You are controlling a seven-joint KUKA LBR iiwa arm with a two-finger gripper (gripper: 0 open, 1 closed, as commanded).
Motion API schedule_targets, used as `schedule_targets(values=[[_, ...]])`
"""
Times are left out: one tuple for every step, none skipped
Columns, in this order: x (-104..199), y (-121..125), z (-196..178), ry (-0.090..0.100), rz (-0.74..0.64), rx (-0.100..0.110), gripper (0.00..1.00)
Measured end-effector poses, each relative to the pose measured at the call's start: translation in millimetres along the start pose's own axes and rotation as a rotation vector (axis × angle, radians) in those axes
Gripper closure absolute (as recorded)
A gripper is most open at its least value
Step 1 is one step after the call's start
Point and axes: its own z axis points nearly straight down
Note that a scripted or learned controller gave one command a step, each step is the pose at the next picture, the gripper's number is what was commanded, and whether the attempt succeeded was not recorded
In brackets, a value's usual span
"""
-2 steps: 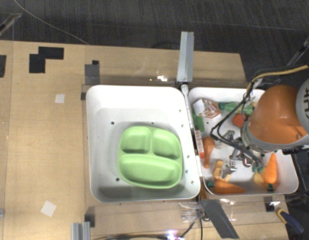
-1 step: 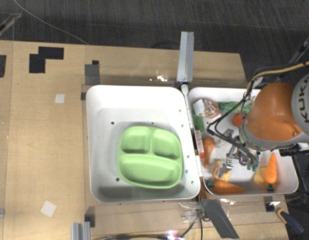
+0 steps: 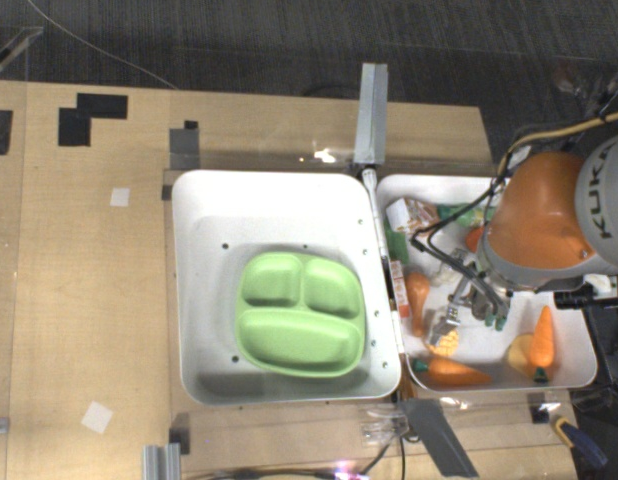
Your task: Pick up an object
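The right bin (image 3: pixel 579 373) holds several toy foods. An orange carrot (image 3: pixel 417 296) lies by its left wall. Another carrot (image 3: pixel 459 373) rests along the front wall, with a yellow corn piece (image 3: pixel 445 344) just above it. A third carrot (image 3: pixel 544 338) stands at the front right beside a yellow piece (image 3: pixel 520 352). My gripper (image 3: pixel 452 318) hangs low in the bin, right over the corn piece and beside the left carrot. The orange wrist band (image 3: pixel 534 218) hides the back of the bin.
The left bin (image 3: pixel 204 218) holds a green divided plate (image 3: pixel 299 313). A white packet (image 3: pixel 407 213) and green pieces (image 3: pixel 397 244) lie at the back left of the right bin. A metal post (image 3: pixel 371 118) stands behind the divide between the bins.
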Motion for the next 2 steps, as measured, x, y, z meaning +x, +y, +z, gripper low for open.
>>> schedule_targets(values=[[25.0, -3.1, -1.7, -0.022, 0.043, -0.002, 0.0], [17.1, -3.7, 7.2, 0.002, 0.322, 0.002, 0.0]])
